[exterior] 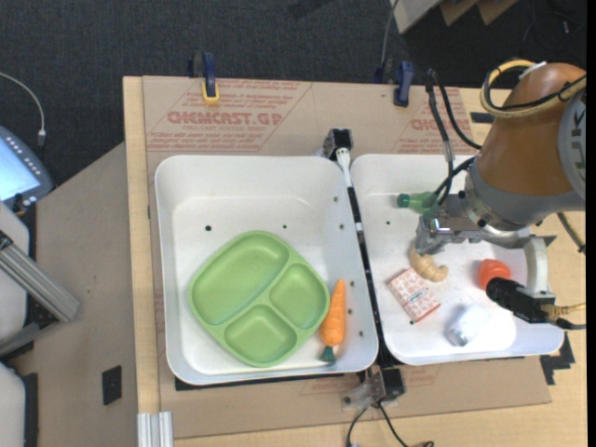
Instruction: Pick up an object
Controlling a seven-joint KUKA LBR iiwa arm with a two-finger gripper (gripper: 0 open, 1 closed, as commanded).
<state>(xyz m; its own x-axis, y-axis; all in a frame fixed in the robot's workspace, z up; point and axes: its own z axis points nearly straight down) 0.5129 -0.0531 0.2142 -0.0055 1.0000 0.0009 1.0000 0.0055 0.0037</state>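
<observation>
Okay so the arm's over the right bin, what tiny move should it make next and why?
Probably a short drop straight down: the gripper hangs just above the tan peanut-shaped piece, already roughly lined up with it. The patterned packet lies close by, so I would avoid drifting sideways.

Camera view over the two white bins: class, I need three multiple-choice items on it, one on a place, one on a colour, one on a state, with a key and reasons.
1. Where does the toy carrot lie?
A. In the left bin, beside the plate
B. In the right bin
C. On the cardboard outside the bins

2. What colour is the divided plate?
A. Orange
B. Green
C. White

3. How does the divided plate lie?
A. Leaning upright against the bin wall
B. Upside down
C. Flat, compartments facing up

Key: 1 A, the carrot lies along the plate's right edge in the left bin. 2 B, it is light green against the white bin. 3 C, its three compartments are open to the camera.
</observation>
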